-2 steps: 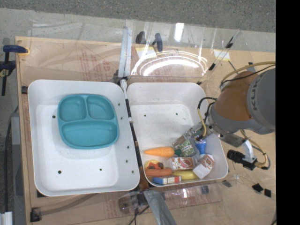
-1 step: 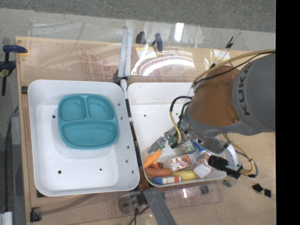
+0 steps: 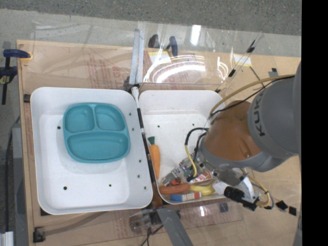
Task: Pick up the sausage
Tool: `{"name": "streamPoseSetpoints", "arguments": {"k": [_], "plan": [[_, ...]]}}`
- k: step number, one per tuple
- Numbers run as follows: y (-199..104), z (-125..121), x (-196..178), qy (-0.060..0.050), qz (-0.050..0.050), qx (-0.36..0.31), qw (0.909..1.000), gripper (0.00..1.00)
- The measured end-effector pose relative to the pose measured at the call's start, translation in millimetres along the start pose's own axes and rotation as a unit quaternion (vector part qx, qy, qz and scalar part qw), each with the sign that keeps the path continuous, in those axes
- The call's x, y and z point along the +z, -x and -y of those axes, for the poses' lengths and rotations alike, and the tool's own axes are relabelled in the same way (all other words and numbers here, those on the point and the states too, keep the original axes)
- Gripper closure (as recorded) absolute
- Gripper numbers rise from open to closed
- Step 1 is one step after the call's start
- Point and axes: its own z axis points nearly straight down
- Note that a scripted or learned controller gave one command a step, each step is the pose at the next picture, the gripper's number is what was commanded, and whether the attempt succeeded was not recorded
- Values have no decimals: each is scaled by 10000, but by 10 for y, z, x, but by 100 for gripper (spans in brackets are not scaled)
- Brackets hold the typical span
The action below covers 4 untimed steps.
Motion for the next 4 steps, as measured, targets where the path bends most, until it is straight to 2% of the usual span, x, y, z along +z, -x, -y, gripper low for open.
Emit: {"name": "streamPoseSetpoints", "arguments": {"k": [1,2,3,4], "plan": [[-42,-165,86,-22,-5,2543,9671,0],[-105,-65,71,-1,35,1847,9828,0],[-120,-77,-32,-3,-1,1822,9833,100],[-120,-77,-32,-4,-1,1821,9833,0]]}}
